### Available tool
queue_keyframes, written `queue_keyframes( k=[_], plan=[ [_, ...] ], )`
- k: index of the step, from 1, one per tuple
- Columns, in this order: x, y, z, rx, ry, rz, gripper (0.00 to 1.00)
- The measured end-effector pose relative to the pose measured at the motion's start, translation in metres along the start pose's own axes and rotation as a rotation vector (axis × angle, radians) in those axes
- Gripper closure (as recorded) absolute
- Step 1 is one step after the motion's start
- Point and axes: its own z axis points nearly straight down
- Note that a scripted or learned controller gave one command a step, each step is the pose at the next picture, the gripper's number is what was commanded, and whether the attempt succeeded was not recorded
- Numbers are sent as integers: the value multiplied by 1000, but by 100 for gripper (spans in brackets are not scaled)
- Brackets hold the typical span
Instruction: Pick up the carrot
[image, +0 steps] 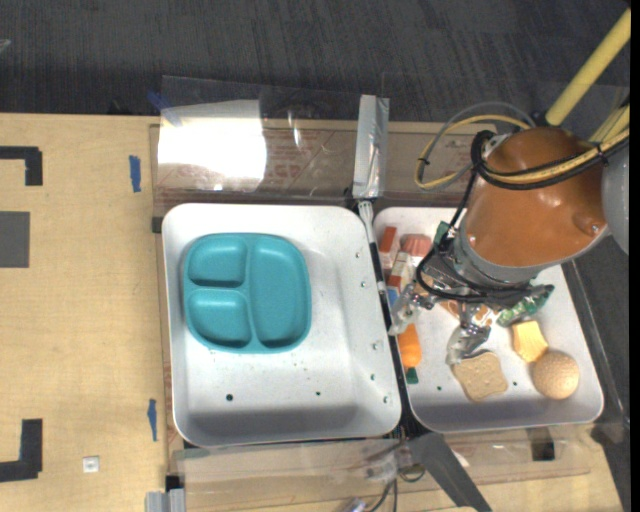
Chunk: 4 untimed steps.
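Jaws (468, 340): I see them low in the right bin, pointing down just above the cracker; whether they are spread or clenched I cannot tell from this slant.
Arm (535, 195): its orange band and grey wrist cover much of the right bin's upper half, with cables looping over it.
Carrot (409, 345): I find it at the right bin's left wall, well left of the jaws and apart from them. Its long axis runs roughly up and down the view; which end is the tip I cannot make out.
Writing: none I can read; the small packets (405, 255) above the carrot are too blurred.
Cracker (480, 377): square, tan, lying flat.
Yellow wedge (529, 341): right of the jaws.
Round bun (555, 374): near the right bin's lower right corner.
Right bin (500, 413): white, shallow.
Left bin (335, 385): holds a teal divided plate (247, 290).
Bench (75, 300): tan, with blue and black tape marks.
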Motion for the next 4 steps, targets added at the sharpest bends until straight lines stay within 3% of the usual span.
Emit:
queue_keyframes(
  k=[1,2,3,4],
  plan=[
    [20,-17,0,1,1,8,0],
    [17,-15,0,1,0,-237,0],
    [32,35,-1,-2,3,-482,0],
    [27,-63,0,-2,1,-439,0]
  ],
)
